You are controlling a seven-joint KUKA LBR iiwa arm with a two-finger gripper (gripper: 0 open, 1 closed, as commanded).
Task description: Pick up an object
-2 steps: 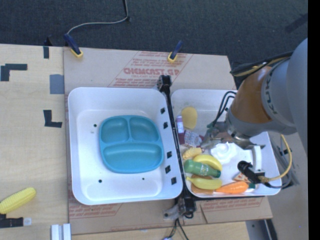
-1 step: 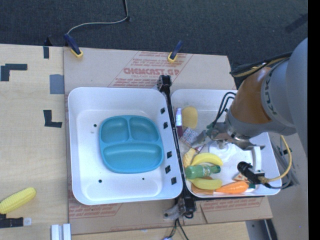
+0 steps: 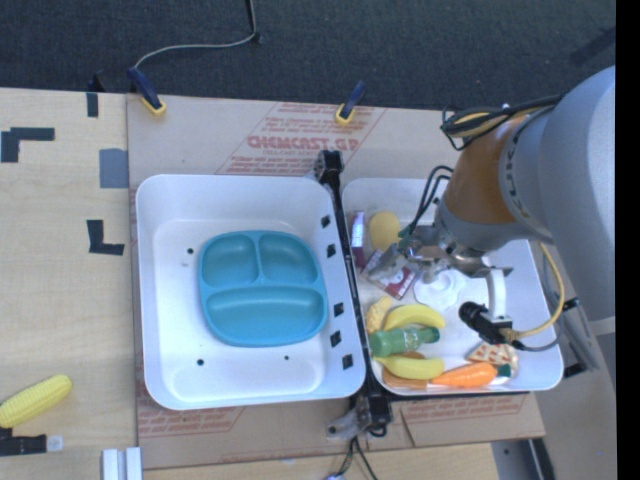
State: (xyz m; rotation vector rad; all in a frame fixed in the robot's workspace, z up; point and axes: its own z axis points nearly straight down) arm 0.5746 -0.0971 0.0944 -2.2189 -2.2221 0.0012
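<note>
Worktop (image 3: 60, 298): carried two white bins side by side.
Left bin (image 3: 165, 208): held blue divided plate (image 3: 264, 288).
Right bin (image 3: 535, 368): toy food heaped in near half — banana (image 3: 414, 317), green bottle (image 3: 404, 340), carrot (image 3: 464, 375), yellow lemon (image 3: 383, 229).
Tool (image 3: 420, 258): low over right bin beside red-and-silver packet (image 3: 388, 270); finger state could not be told.
Corn cob (image 3: 35, 399): on worktop, well apart from bins.

Two bins are sitting side by side at the centre of the frame on a cardboard sheet (image 3: 290, 143) covering the desk (image 3: 50, 298). The left bin (image 3: 160, 268) is holding a divided plate (image 3: 264, 287) in its middle. The right bin (image 3: 535, 363) is holding a lemon (image 3: 383, 229) near its upper left, a banana (image 3: 412, 317), a bottle (image 3: 403, 340) just below it, and a carrot (image 3: 465, 375) along the lower edge. A toy corn cob (image 3: 35, 399) is lying on the desk at lower left.
</note>
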